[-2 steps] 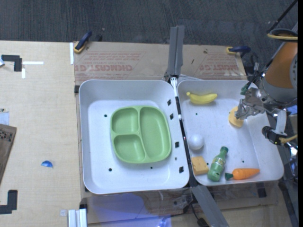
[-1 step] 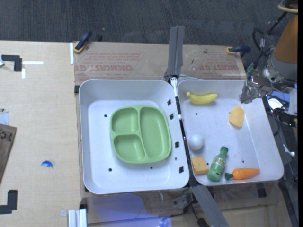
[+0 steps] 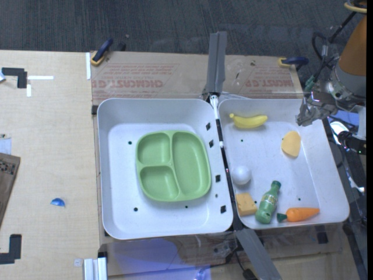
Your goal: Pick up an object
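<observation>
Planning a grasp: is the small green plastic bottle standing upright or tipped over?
Tipped over: the small green plastic bottle lies on its side in the right white bin, cap pointing away from the camera.

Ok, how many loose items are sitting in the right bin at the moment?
6: banana at the back, yellow piece right, white ball left, tan block, green bottle and carrot in front.

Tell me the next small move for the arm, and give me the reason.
Probably move the gripper a little left and toward the bin's front, to above the yellow chip-like piece, then descend. The gripper hangs at the right bin's far right rim with nothing seen between its fingers, and that piece lies nearest, apart from the banana.
</observation>
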Robot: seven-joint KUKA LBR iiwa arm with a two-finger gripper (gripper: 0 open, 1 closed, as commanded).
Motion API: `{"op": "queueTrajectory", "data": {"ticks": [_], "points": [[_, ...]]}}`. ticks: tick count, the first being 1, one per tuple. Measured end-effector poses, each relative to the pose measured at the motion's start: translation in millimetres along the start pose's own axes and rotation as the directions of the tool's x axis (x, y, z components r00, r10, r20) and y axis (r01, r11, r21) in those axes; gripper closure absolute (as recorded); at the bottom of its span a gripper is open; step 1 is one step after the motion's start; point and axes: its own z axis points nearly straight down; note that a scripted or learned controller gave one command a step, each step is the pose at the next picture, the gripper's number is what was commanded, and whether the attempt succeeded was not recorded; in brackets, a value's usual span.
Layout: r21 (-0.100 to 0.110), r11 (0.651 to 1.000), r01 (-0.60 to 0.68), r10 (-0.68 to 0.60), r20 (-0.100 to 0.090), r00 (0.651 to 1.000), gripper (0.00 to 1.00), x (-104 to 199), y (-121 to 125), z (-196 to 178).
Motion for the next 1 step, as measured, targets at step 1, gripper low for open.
{"op": "queueTrajectory", "data": {"ticks": [1], "points": [[0.0,1.0,0.0,0.0,0.0,1.0,0.0,0.1,0.0,0.1]]}}
